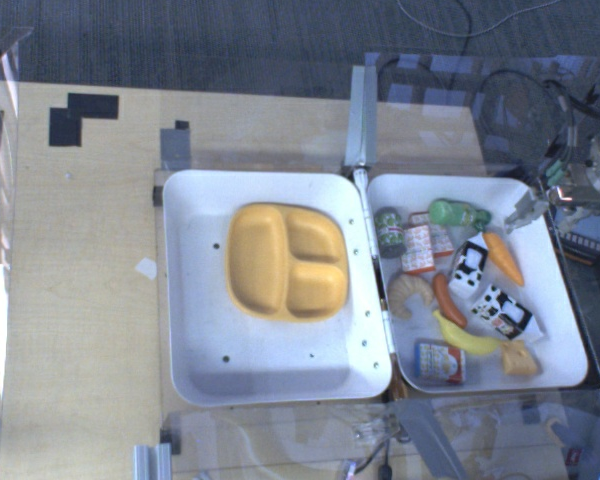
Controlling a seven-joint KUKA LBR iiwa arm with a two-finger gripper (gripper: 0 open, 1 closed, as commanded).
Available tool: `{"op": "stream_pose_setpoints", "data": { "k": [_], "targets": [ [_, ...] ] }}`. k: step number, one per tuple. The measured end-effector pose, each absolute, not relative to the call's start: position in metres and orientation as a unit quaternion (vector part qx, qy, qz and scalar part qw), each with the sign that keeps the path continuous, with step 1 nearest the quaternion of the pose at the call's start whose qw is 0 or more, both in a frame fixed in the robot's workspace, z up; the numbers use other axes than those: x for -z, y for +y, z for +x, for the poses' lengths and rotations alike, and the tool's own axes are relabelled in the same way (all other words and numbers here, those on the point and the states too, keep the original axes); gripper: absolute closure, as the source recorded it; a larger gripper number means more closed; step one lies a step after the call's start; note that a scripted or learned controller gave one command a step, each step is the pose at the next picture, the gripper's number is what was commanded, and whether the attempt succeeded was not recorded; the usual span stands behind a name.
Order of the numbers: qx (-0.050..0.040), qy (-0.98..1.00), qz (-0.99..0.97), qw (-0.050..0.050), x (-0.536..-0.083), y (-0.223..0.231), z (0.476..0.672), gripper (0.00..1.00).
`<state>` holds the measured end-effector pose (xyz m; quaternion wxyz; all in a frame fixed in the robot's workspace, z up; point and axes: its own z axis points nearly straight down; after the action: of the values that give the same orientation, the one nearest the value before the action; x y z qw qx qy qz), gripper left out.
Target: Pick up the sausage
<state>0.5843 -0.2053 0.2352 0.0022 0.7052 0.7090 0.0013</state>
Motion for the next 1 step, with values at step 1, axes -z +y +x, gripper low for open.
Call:
{"op": "stream_pose_setpoints", "data": {
  "k": [1],
  "targets": [
    [-0.0023, 0.716, 0.698, 0.003, -0.1034, -0.1703, 0.5712, 0.00]
  ]
}}
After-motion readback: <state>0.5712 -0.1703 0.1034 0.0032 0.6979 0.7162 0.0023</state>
